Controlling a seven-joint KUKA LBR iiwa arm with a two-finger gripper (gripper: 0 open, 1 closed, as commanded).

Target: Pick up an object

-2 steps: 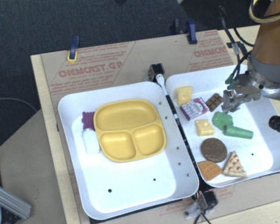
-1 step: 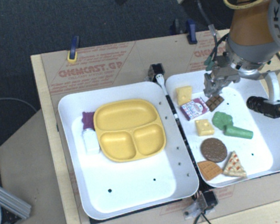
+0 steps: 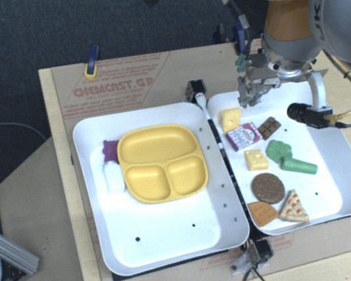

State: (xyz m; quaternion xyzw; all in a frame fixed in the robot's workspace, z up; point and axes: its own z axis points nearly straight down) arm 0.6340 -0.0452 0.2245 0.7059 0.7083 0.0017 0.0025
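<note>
My gripper (image 3: 249, 99) hangs over the back left corner of the right bin (image 3: 339, 162), just right of a pale yellow cheese block (image 3: 230, 119). Nothing shows between its fingers. Below it lie a purple-and-white packet (image 3: 243, 136), a small brown chocolate piece (image 3: 268, 127), a small yellow cheese square (image 3: 256, 159), a green toy (image 3: 288, 156), a round brown cookie (image 3: 267, 188), an orange cracker (image 3: 263, 212) and a pizza slice (image 3: 293, 207).
The left bin (image 3: 111, 234) holds a yellow divided tray (image 3: 162, 161) with a purple item (image 3: 110, 150) and a white item (image 3: 113, 177) at its left side. A black camera part (image 3: 308, 114) on the arm sticks out over the right bin's back.
</note>
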